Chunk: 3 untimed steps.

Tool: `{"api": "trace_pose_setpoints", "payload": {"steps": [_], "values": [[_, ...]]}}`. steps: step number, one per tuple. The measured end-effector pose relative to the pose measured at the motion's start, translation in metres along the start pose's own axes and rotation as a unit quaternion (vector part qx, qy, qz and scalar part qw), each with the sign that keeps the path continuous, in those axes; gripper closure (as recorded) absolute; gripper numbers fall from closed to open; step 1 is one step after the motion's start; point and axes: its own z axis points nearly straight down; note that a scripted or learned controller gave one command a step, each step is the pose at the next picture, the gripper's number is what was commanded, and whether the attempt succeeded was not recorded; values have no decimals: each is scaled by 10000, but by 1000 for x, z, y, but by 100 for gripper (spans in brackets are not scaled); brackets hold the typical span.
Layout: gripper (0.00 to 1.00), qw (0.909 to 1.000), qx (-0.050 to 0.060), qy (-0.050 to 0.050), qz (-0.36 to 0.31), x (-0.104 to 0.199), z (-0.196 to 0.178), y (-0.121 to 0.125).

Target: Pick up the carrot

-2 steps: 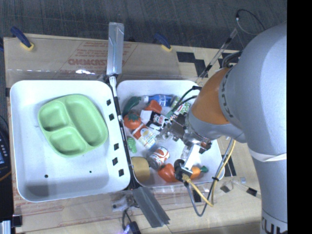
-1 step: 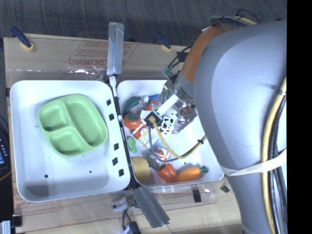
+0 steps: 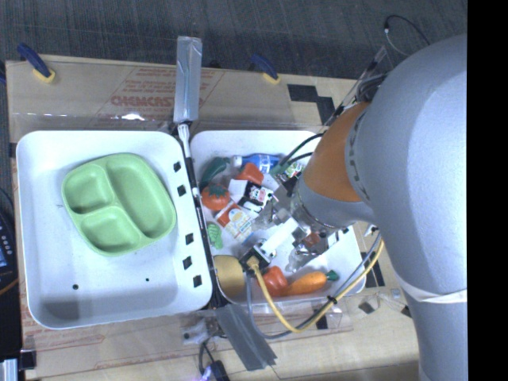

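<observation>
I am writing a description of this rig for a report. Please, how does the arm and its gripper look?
The arm is bulky, rounded and light grey, with an orange band above the wrist. The gripper is a cluttered metal and black assembly with white parts. A yellow cable and black cables loop below it.

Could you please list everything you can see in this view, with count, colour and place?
Bins: 2, white, side by side on the bench.
Plate: 1, green, three compartments, in the left bin.
Carrot: 1, orange with a green top, at the near edge of the right bin.
Gold can: 1, near left corner of the right bin.
Other small items: several, mixed red, white, blue and green, piled in the right bin; too cluttered to count.
Clamps: 2, blue and yellow, on the bench's far edge.
Arm: 1, grey with an orange band, over the right bin.
Gripper: 1, above the right bin, just beyond the carrot.
</observation>
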Motion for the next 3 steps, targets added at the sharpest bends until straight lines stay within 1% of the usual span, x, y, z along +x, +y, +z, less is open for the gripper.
{"api": "trace_pose_setpoints", "payload": {"steps": [1, 2, 3], "values": [[0, 9954, -18, 35, 962, 77, 65, 83], [0, 9965, -151, 205, 792, 50, 82, 53], [0, 9962, -9, 19, 874, 66, -1, -25]]}}
